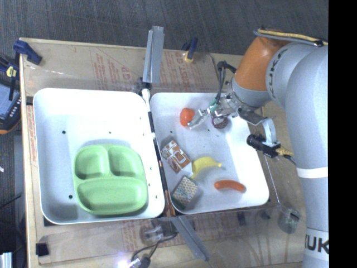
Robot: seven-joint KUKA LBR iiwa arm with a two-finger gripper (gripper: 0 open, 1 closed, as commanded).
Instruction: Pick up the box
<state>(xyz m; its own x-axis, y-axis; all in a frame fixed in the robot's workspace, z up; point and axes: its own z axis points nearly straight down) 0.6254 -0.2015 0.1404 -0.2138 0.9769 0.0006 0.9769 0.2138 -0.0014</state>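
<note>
Step in hand looks like approach, not grasp. Gripper (199,118) hangs over the upper part of the right bin (254,200), fingertips just beside a small orange-red ball (187,116), nothing between them. Fingers read as parted and empty (thin metal, small in frame, so moderate confidence).

Box (174,154) sits in the same bin, toward its left wall, below and left of the gripper and apart from it. Nothing holds it; it lies flat on the bin floor.

Look of the box: small, flat carton, brown and white print with some reddish patches, turned at an angle to the bin walls. Low profile, so probably little side wall to pinch.

Neighbours: a banana (205,164) just right of it, a patterned grey-green packet (186,191) below it near the bin's front-left corner, an orange-red carrot-like piece (229,186) further right. Left bin (50,110) carries a green divided tray (110,178), not relevant.

Next move, as I judge it: shift down-left until centred over the box, rotate the wrist to match its skew, descend, close across the short side. Risks: clipping the banana, or sliding the carton against the left wall instead of lifting.
</note>
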